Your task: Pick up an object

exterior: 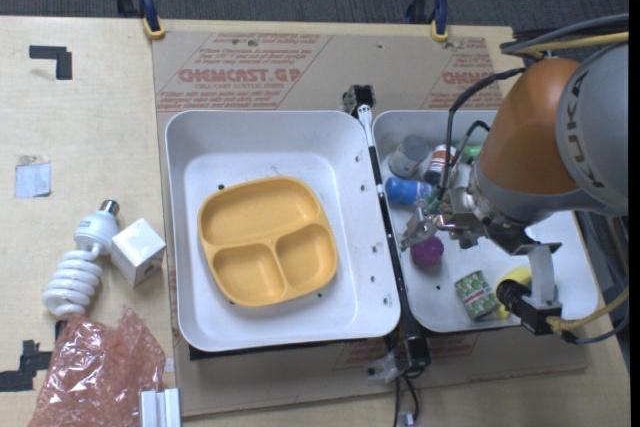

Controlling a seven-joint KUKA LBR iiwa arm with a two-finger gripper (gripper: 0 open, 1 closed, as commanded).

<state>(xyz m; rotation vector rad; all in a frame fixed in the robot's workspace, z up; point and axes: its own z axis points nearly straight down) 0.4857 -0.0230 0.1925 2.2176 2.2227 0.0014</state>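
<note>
At bench front: pink plastic wrap (95,365), spiral bulb (78,267) and small white cube (138,250) lie outside the bins, not targets.
Left bin (190,245): holds yellow divided tray (267,240), flat, too wide for a pinch; skip.
Right bin (440,310): near end has green patterned block (475,295) and a yellow piece (515,275) partly under the arm.
Gripper (428,223): hangs low over right bin's left side, just above purple ball (428,252); jaw state cannot tell, metal parts blur together.
Target guess: purple ball, closest under the tool, apart from neighbours.
Advice: centre over the ball before descending, come straight down, close slowly since a round thing likely rolls off.
Risk: bin wall and divider sit just left, keep clear.
Far end: blue object (405,190), grey cup (408,157), red-white item (441,160) crowded together, harder pick.
</note>
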